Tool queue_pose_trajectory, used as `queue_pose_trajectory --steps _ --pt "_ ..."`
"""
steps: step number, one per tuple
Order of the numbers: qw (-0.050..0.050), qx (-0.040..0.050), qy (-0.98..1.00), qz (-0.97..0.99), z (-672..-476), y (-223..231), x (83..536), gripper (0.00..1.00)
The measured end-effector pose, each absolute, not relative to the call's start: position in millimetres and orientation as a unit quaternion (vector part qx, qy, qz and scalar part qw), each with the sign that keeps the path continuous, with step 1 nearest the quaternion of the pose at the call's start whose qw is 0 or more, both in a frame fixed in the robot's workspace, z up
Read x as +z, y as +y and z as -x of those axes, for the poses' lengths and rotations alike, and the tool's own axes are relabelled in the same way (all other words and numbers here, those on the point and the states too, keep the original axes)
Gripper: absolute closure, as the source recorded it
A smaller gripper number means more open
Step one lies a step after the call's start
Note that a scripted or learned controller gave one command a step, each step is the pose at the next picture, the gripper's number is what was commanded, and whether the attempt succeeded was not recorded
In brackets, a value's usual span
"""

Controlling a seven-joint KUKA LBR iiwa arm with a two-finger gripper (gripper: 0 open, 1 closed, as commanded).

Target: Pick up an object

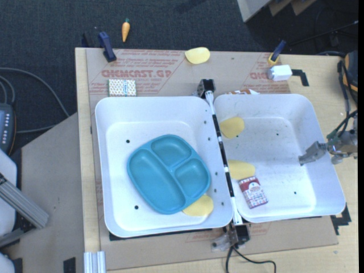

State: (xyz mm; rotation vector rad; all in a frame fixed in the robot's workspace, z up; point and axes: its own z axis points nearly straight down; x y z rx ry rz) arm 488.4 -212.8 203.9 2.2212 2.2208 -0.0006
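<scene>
The right bin [296, 110] holds a pale yellow piece [231, 127] against its left wall. A second yellow piece [242, 169] lies lower down, and a small red packet [253, 192] sits just below that one. The left bin [114, 118] carries a blue divided plate [168, 173], with another yellow piece [199, 206] tucked at the plate's lower right corner. My gripper [318, 151] hangs over the right side of the right bin, well apart from the packet and the yellow pieces. Nothing shows in its grasp.
On the bench behind the bins lie a yellow piece [197, 55], a small patterned box [122, 87] and a white block [280, 72]. Blue clamps [106, 45] stand at the back edge. A ridge [219, 147] divides the two bins.
</scene>
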Motion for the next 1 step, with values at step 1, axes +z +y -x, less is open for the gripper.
queue_pose_trajectory --steps 1 --pt "0.0 0.0003 0.707 -0.707 -540.3 -130.2 168.0 0.0"
